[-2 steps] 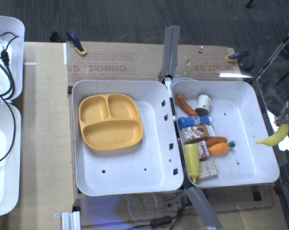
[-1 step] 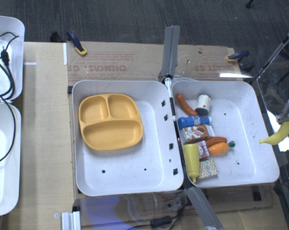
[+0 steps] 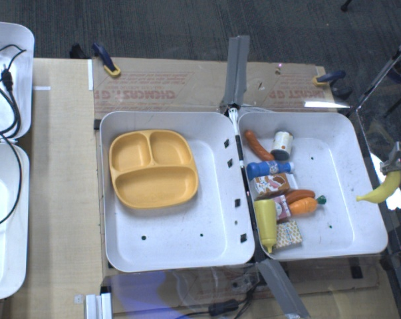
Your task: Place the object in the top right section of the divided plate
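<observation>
A yellow divided plate (image 3: 153, 168) lies in the upper left of the left bin (image 3: 187, 234). It has two small sections at the top and one long section below; the top right section (image 3: 171, 148) holds nothing. A yellow toy banana (image 3: 380, 190) hangs over the right rim of the right bin (image 3: 336, 171). Its upper end sits between the fingers of my gripper (image 3: 394, 170), which is shut on it at the view's right edge. Most of the arm is cut off there.
The right bin's left half holds a sausage (image 3: 257, 145), a white can (image 3: 282, 143), a blue bottle (image 3: 270, 169), a carrot (image 3: 303, 206), a yellow bottle (image 3: 266, 223) and a cracker (image 3: 288, 234). A grey post (image 3: 237, 72) rises where the two bins meet.
</observation>
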